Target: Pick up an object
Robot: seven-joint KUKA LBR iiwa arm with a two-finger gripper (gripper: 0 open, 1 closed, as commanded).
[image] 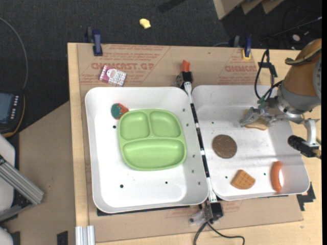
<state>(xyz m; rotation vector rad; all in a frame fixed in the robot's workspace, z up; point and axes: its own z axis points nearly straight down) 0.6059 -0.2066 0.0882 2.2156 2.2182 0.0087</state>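
Note:
In the right bin (240, 93), my gripper (257, 118) hangs low over the far middle, coming off the grey and orange arm at the right. A small tan piece (258, 126) lies right under it, touching or nearly touching, with part of it hidden by the gripper. A brown round patty (224, 146) lies in the bin's middle. An orange waffle piece (242, 179) rests near the front. An orange sausage (276, 175) lies at the front right.
The left bin (102, 177) holds a green divided plate (151, 139) and a small red and teal item (119, 110) at its far left. A small printed packet (112, 75) lies on the bench behind the left bin. Clamps stand at the bench's back edge.

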